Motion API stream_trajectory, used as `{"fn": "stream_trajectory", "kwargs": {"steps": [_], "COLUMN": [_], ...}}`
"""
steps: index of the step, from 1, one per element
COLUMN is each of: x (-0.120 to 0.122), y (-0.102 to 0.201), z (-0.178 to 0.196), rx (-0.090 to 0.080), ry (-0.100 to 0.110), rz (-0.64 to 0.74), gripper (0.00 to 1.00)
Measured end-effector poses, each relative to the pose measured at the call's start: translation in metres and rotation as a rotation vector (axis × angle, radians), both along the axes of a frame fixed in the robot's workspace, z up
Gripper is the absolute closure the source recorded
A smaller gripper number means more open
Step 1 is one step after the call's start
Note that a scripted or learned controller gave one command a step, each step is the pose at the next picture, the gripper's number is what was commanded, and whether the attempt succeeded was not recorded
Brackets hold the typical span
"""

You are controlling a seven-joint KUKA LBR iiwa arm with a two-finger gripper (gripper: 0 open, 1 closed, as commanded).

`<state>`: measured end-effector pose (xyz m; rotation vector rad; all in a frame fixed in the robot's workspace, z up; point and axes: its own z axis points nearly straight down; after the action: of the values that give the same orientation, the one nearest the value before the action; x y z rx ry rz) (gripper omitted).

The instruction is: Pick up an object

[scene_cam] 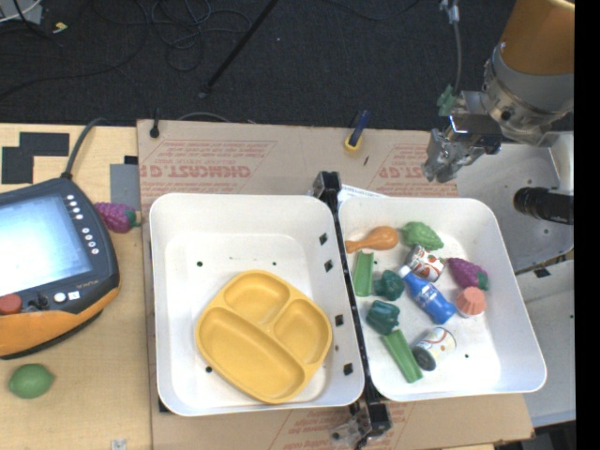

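Hand (442, 165), metallic, hovers beyond the right bin's (525, 340) far edge; finger state unclear. Inside lie a glossy blue bottle (427, 295), smooth green sticks, knobbly purple grapes (466, 272).

Pincer (443, 165) above toy-filled right bin (506, 242)

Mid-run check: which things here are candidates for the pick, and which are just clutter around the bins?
Job items, in the right white bin:
orange toy drumstick, blue plastic bottle, purple toy grapes, green stick, small tin can; the gripper sits above the bin's far edge.

Lying about:
yellow divided plate in the left bin, teach pendant, green ball.
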<state>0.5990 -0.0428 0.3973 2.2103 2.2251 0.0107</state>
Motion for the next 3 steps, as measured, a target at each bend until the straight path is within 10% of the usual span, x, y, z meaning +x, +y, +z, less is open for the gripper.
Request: {"fn": "stream_trajectory", "kwargs": {"steps": [1, 2, 3], "x": [0.006, -0.058, -0.063], "y": [0.059, 0.021, 0.052], "z": [0.15, 0.097, -0.053], "rx": [0.001, -0.001, -0.001], "ry": [-0.007, 0.018, 0.03], "rz": [0.001, -0.009, -0.006], "gripper": [1.0, 1.0, 1.0]}}
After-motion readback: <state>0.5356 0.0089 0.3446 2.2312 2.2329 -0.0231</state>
